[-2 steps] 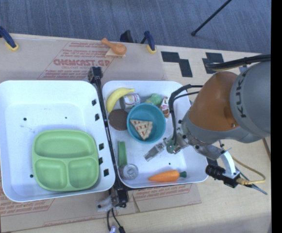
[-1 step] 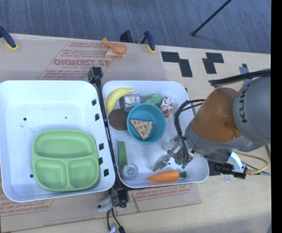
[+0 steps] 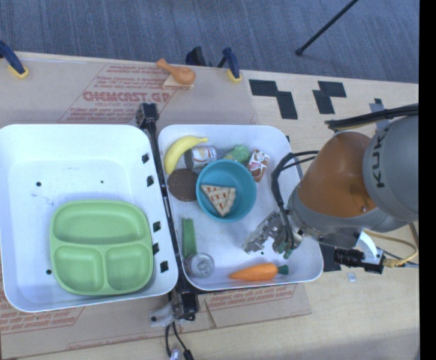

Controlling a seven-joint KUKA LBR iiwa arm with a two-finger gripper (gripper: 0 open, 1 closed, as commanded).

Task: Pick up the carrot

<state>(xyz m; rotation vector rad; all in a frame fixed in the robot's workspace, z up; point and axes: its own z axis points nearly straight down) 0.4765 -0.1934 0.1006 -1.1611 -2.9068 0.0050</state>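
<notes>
An orange carrot (image 3: pixel 254 273) with a green top lies along the front wall of the right bin (image 3: pixel 233 282), pointing left. My gripper (image 3: pixel 269 238) hangs just above and behind it, over the bin's right front part. The carrot rests on the bin floor, apart from the fingers.
In the right bin: a banana (image 3: pixel 181 151), a blue bowl (image 3: pixel 239 177) holding a waffle slice (image 3: pixel 219 198), a brown disc (image 3: pixel 181 184), a green stick (image 3: pixel 189 236), a can (image 3: pixel 200 264), and small items at the back. A green divided plate (image 3: pixel 101 246) sits in the left bin (image 3: pixel 22 156).
</notes>
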